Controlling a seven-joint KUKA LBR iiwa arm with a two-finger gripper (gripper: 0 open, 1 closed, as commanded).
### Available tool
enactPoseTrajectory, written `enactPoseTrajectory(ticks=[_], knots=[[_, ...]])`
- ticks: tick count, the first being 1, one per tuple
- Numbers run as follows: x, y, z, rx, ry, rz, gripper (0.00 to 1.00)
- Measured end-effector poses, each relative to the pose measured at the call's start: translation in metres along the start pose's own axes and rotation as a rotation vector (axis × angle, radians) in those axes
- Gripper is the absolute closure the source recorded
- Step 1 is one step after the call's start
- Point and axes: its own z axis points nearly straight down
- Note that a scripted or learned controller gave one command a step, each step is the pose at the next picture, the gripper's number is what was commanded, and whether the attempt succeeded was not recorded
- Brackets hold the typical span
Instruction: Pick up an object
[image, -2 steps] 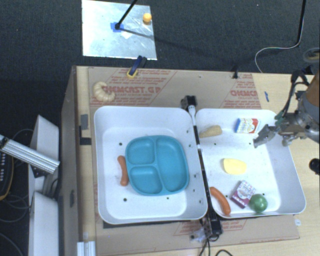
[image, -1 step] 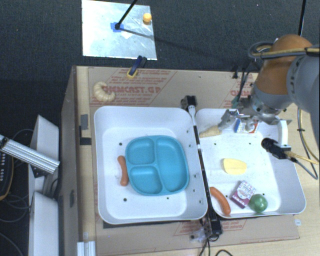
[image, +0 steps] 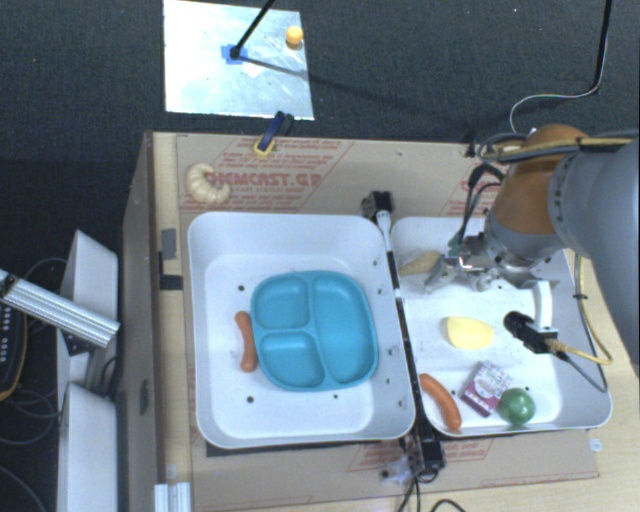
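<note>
arm: grey KUKA w/ orange band (image: 528, 190), comes in from the right, wrist over the back part of the right bin (image: 590, 395).
hand (image: 455, 272): low over the back-left area of the right bin, metal fingers pointing left-ish. Gap betw fingers can't be made out from this angle; can't tell if anything is gripped.
tan object (image: 420, 263): pale beige piece at back-left of right bin, just left of the hand; touching or not, can't tell.
yellow object (image: 468, 332): pale yellow oval, mid right bin, lying flat, in front of the hand and apart from it.
black part (image: 530, 331): dark cylinder w/ cable, just right of the yellow object, looks like it belongs to the arm rig.
right sausage (image: 440, 401): orange-red, front-left of right bin, lying at a slant nr the divider side.
pink packet (image: 485, 387): small maroon/pink wrapper, front of right bin, betw sausage and green ball.
green ball (image: 516, 405): round, front of right bin, touching or just beside the packet.
left bin (image: 215, 400): holds blue tray (image: 313, 330), 3 compartments, centred.
left sausage (image: 245, 341): orange-red, upright along the tray's left edge, just beside it.
bench (image: 320, 175): cardboard-covered behind the bins; cream ridged item (image: 207, 182) at back-left, blue-yellow clip (image: 271, 134) at back edge.
</note>
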Motion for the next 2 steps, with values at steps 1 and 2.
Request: enactPoseTrajectory(ticks=[1,2], knots=[[-0.005,-0.032,0.0,0.0,0.0,0.0,0.0],[-0.025,0.012,-0.001,-0.002,-0.001,-0.002,0.0]])
